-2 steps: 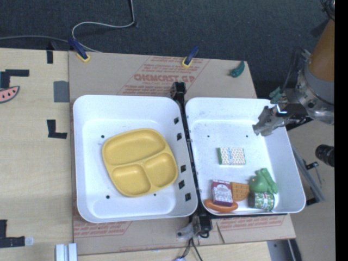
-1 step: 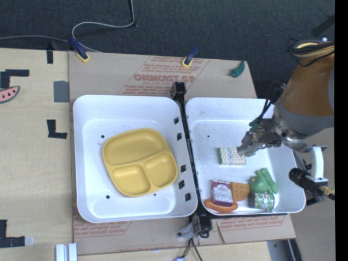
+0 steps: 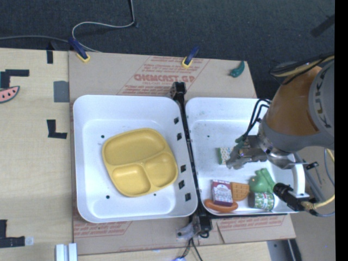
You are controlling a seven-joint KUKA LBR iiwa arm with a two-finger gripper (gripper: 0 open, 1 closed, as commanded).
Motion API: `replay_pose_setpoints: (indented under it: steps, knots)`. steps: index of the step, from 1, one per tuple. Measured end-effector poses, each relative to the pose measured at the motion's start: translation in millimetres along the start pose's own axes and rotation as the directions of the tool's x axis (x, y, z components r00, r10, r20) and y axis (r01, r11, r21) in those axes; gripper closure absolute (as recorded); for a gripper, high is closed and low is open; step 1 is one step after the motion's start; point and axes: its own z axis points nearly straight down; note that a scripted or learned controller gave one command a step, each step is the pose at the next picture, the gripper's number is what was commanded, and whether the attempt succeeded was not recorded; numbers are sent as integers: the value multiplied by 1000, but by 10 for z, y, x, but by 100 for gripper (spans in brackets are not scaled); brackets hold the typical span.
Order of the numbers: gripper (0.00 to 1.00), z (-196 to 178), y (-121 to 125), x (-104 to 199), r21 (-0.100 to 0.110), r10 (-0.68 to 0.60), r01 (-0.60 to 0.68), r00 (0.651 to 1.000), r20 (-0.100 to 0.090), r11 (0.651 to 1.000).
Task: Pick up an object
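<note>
The pincer is hanging low in the right bin, just beside a small green-and-white packet; how wide it is standing, and whether it is gripping anything, I cannot tell. A clean pick is probably asking for centring over that packet, clear of the crowded pile near the front wall: red box, green can. Their labels are proving unreadable. The cardboard is bearing red print, seemingly "CHEMCAST GP".
</note>
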Motion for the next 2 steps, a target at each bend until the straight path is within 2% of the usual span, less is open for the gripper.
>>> replay_pose_setpoints:
  steps: [1, 2]
  knots:
    - [100, 98, 31, 492, 0, -1, 1, 1000, 0, 1000]
    - [100, 4, 35, 496, 1, -2, 2, 1000, -1, 1000]
